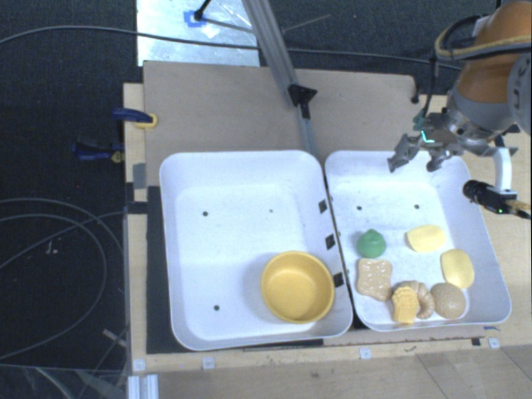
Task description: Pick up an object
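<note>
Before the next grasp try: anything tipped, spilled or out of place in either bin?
Nothing stands out. The yellow bowl sits upright in the left bin. The green piece and the other small pieces lie along the near end of the right bin, none spilled onto the bench. The gripper hovers over that bin's far edge.

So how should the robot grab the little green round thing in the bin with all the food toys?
Probably from straight above, fingers closing across the round middle of the green thing. It sits like a small dome, with bare bin floor to its left and above. The tan waffle-like piece lies close below it, so the gripper should pinch left-to-right, not top-to-bottom.
</note>
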### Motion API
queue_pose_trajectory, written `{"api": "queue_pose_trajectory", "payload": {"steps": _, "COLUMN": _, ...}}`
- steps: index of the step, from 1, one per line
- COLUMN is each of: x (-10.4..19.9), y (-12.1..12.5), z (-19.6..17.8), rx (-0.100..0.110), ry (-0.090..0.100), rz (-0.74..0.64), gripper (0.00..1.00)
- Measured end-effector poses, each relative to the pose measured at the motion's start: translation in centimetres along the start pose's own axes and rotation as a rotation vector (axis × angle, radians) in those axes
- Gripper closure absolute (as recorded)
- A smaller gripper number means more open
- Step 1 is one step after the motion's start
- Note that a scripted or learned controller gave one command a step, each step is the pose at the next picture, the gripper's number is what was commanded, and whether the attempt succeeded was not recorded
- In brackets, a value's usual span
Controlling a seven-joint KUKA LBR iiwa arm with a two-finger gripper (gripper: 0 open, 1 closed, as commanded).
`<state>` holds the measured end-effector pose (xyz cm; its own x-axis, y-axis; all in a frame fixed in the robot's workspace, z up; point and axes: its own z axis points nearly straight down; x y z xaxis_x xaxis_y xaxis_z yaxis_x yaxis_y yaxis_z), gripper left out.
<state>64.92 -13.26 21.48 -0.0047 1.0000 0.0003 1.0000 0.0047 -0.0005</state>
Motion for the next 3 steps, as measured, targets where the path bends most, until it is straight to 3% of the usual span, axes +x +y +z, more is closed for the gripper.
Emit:
{"api": "queue_pose_trajectory", "payload": {"steps": 1, "x": 0.0, "y": 0.0, "z": 0.0, "rx": -0.001, "ry": 0.0, "rz": 0.0, "gripper": 0.0}}
{"api": "queue_pose_trajectory", "payload": {"steps": 3, "x": -1.4, "y": 0.5, "z": 9.1, "rx": -0.001, "ry": -0.001, "rz": 0.004, "gripper": 0.0}}
